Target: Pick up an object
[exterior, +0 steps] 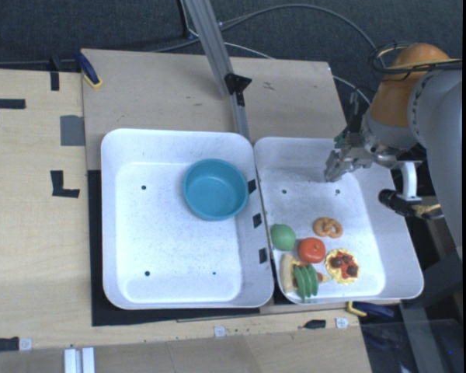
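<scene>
Two shallow white bins sit side by side on the counter [163, 84], touching along their inner edges.

Left bin [124, 231]: larger of the pair. Holds one blue bowl [215, 189], upright, near the bin's far right corner, close to the shared edge.

Right bin [388, 255]: holds five small toy foods clustered toward its near edge, with the far half bare.

Arm [427, 107]: grey with an orange band, reaching in over the right bin's far right corner.

Claw [334, 171]: pointed down over the far part of the right bin, well apart from the food cluster. Nothing is seen between its tips; how far they are parted cannot be told.

Green pepper [305, 280]: near left corner of the right bin, lying just beside a pale yellow piece [286, 270].

Pizza piece [342, 265]: yellow with red topping, right of the pepper.

Red tomato [311, 249]: between the pizza piece and the green ball, just beyond the pepper.

Green ball [283, 236]: by the bin's left edge.

Pretzel [327, 227]: brown, farthest of the cluster from the near edge.
</scene>
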